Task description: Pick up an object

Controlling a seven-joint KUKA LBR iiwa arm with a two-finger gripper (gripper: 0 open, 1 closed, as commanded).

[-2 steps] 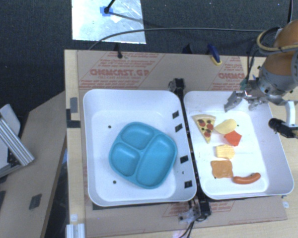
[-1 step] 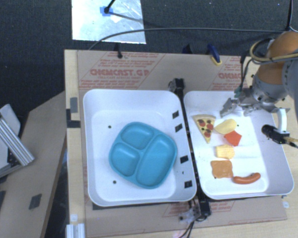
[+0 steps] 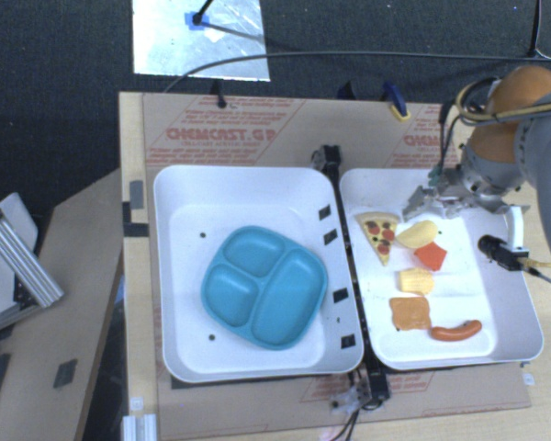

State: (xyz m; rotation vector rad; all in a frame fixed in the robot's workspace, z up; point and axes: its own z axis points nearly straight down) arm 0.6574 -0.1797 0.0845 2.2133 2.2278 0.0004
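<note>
Gripper (image 3: 429, 200) over right bin (image 3: 523, 324), just above pale yellow food piece (image 3: 417, 234)

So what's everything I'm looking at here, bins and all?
White bins: two, side by side; left bin, right bin.
Divided plate: one, blue, in left bin.
Toy pizza slice: one, yellow with red dots, right bin.
Pale yellow piece: one, beside the pizza.
Red-orange block: one, right bin.
Yellow block: one, mid right bin.
Orange-brown piece: one, near front.
Toy sausage: one, orange-red, front.
Arm: grey, orange band; gripper over right bin's far end.
</note>
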